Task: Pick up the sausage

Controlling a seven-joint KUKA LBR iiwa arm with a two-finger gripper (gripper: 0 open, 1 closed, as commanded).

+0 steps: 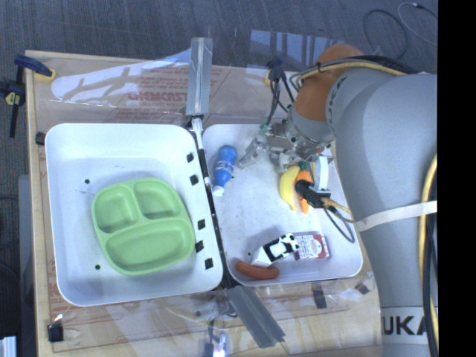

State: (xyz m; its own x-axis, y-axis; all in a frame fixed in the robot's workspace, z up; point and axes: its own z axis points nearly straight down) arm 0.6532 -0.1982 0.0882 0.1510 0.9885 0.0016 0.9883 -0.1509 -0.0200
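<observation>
Robot gripper [301, 171] hangs low over the right bin [245, 222], beside a banana [288, 187] and what may be a carrot [303, 178]; grip state can't be told. Sausage [257, 271] lies well below-left of gripper, nr front wall, just under a milk carton [296, 248]. Blue bottle [224, 163] sits left.

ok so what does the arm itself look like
The arm is a bulky, rounded grey casing with an orange band above the wrist. Black cables run along the wrist, a pale strap wraps the casing, and white letters mark its base.
</observation>
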